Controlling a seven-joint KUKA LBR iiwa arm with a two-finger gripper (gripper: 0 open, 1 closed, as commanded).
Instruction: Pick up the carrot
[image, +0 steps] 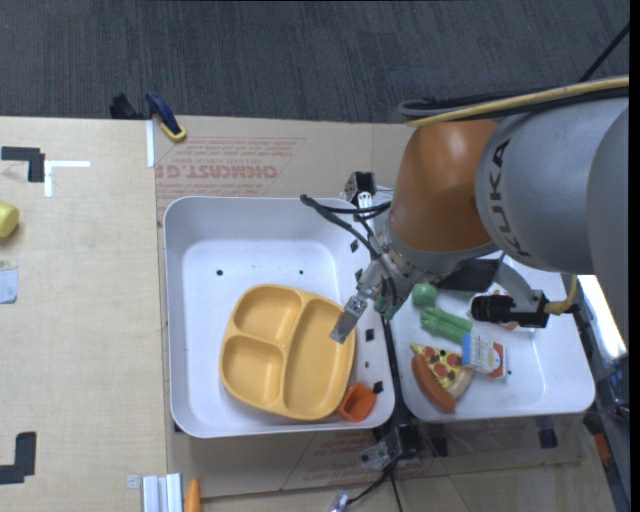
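Jaws state cannot be told: their tip sits low over the right rim of the yellow divided plate (285, 350), and the slanted view does not show how far apart they stand. The grey arm (540, 180) enters from the right and crosses over the wall shared by the two bins.

Left bin (200, 240): the plate lies in its near half. The carrot (357, 402), a short orange piece, lies in the near right corner of this bin, just beside the plate's near right edge and nearer the camera than the jaws.

Right bin (560, 385): a green toy vegetable (442, 320), a pizza slice (440, 372) and a small carton (483, 354) lie close together.

Desk (80, 350): a yellow object (6, 220) sits at the far left edge, well apart from both bins.
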